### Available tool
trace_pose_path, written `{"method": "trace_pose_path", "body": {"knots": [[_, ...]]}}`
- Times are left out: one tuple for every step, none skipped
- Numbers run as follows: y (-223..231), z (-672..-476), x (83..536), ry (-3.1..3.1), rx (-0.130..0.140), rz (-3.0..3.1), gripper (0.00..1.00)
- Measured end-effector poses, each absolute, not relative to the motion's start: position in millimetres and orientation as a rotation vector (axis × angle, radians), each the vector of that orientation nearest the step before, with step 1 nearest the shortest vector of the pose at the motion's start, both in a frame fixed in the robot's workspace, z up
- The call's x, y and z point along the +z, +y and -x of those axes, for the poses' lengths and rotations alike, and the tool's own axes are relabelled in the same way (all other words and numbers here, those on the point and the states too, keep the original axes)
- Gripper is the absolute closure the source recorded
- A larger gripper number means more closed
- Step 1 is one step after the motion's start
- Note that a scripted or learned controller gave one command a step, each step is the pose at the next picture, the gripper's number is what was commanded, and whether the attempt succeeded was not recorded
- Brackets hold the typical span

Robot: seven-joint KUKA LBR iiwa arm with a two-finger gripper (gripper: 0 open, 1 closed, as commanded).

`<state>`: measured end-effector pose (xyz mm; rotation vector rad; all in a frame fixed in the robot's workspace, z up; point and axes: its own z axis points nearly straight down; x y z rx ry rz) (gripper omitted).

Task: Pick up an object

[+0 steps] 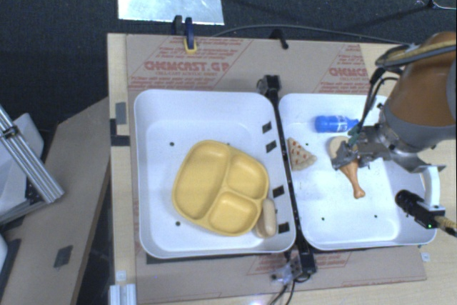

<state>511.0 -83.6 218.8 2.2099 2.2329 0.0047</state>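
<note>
Where the surface [235, 57] carries two white bins side by side, the left bin [161, 118] holds a yellow divided plate [220, 186], tilted against the bin floor; a tan bread roll [267, 218] lies touching the plate's lower right corner; the right bin [343, 236] holds a pizza slice [300, 153] near the divider, a blue cylinder [334, 124] lying on its side, and a chicken drumstick [350, 171]; the hand [355, 151] sits directly over the drumstick's upper end; whether it is apart or together cannot be told; grip unconfirmed.
</note>
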Motion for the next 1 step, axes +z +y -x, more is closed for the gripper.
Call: {"method": "trace_pose_path", "body": {"knots": [[-37.7,-510.5,226.3,2.232,0.005,-2.21,1.0]]}}
